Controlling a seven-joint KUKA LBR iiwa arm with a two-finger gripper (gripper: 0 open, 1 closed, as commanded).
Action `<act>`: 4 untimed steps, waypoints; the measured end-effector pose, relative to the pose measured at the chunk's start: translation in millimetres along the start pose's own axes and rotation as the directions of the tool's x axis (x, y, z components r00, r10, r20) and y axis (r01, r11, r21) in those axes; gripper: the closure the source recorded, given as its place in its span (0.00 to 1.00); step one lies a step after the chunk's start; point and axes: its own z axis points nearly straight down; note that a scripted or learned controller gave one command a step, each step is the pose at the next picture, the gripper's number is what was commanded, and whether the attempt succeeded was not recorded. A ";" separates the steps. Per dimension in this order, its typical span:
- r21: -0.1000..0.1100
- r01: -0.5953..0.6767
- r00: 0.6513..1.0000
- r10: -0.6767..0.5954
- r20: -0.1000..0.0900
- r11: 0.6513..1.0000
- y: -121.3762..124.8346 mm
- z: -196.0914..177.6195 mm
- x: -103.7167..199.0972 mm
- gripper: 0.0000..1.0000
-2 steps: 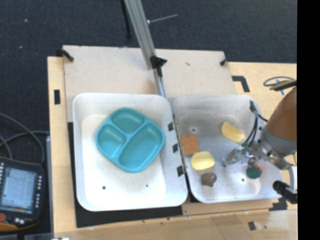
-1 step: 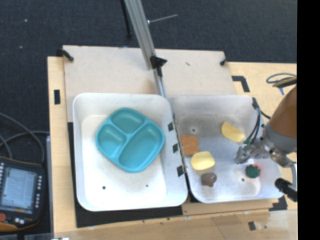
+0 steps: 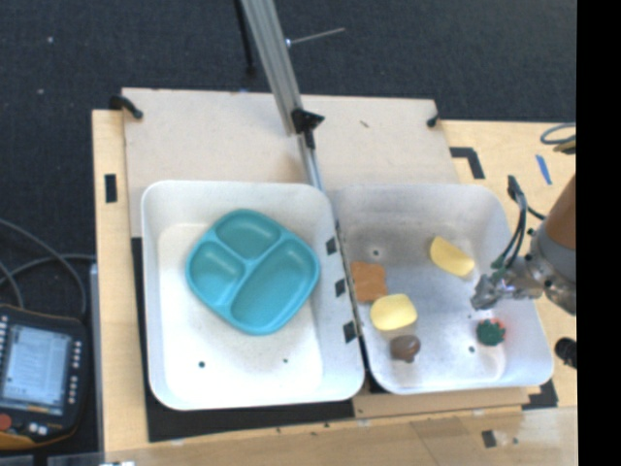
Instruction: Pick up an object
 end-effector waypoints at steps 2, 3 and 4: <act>0.001 0.008 1.000 -0.008 -0.001 1.000 14.2 -82.5 -3.5 1.00; 0.004 0.013 1.000 -0.013 -0.003 1.000 44.0 -80.4 45.2 1.00; 0.002 0.013 1.000 -0.013 -0.004 1.000 57.1 -86.7 102.3 1.00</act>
